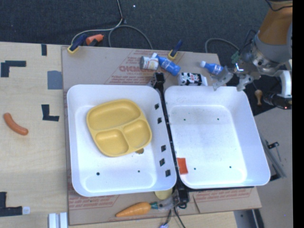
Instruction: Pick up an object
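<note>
Gripper (pixel 231 80) is hanging above the right bin's (pixel 254 127) far corner, fingers spread, gripping nothing; yellow divided plate (pixel 118 127) is lying in the left bin (pixel 76 146); orange card (pixel 181 165) is sitting in the right bin.

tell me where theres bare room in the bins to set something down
The right bin is mostly bare floor, bordered by its walls and a small orange piece near its front left corner. The left bin is crowded by the yellow divided plate; a bare strip runs along its front.
</note>
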### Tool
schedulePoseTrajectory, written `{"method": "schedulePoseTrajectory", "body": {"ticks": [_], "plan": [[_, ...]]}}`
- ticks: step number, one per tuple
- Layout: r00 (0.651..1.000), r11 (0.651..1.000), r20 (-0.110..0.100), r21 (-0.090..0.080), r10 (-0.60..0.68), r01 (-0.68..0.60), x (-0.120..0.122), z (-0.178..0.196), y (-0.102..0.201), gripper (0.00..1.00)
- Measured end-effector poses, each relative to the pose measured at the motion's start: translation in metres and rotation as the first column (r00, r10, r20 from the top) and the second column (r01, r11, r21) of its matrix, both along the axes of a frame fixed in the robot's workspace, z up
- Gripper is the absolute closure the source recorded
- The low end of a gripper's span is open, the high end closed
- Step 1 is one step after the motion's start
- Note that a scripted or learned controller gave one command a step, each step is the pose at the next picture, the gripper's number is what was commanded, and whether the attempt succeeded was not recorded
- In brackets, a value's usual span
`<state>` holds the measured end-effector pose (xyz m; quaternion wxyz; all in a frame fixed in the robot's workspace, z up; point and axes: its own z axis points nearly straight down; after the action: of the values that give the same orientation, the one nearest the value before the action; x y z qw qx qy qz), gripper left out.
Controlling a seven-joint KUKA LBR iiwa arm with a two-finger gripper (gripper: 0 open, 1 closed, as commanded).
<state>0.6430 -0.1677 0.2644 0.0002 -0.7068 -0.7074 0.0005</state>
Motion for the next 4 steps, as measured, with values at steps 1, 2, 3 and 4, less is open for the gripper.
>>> {"method": "schedulePoseTrajectory", "body": {"ticks": [1, 2, 3, 4], "plan": [[1.000, 1.000, -0.016, 0.004, 0.000, 0.001, -0.044, -0.170, 0.017, 0.00], [1.000, 1.000, 0.003, -0.003, 0.004, -0.004, -0.027, -0.179, 0.076, 0.00], [1.000, 1.000, 0.005, 0.000, 0.002, -0.002, 0.028, -0.179, 0.057, 0.00], [1.000, 1.000, 0.004, -0.001, 0.003, -0.003, 0.026, -0.169, 0.058, 1.00]]}}
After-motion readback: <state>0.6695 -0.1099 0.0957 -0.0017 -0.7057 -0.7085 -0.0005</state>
